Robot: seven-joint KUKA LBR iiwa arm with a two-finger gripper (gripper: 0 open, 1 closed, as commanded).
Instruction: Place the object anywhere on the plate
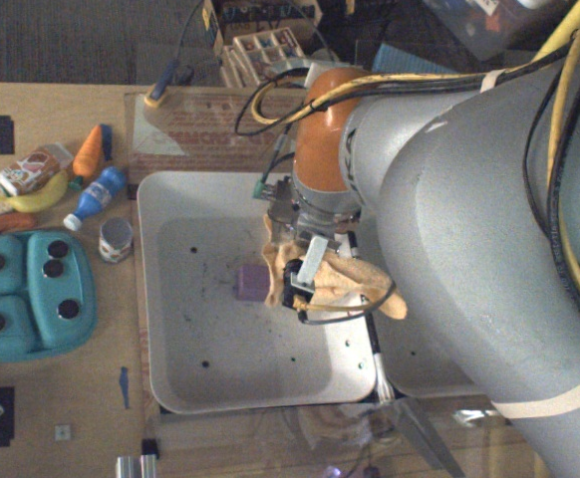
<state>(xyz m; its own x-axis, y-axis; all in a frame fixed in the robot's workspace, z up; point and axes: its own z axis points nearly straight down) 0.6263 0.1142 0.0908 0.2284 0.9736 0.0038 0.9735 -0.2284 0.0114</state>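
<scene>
You are looking down on a pale wooden table [71, 103]. A shallow white bin [158, 267] sits near its middle. On the table's left side lies a teal moulded tray [21, 289] with dark round spots. Beyond the tray lie a yellow banana [39, 196] with a brown-and-white packet [33, 170] touching it, an orange carrot [91, 150] and a blue bottle [98, 195] on its side. A small grey can [117, 239] stands just beside the bin's left wall. A brick-patterned board [210, 129] lies along the bin's far edge.

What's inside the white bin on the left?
A small purple block lies on the bin floor, beside a tan floppy thing. The arm hides part of that thing and the bin's right side.
</scene>
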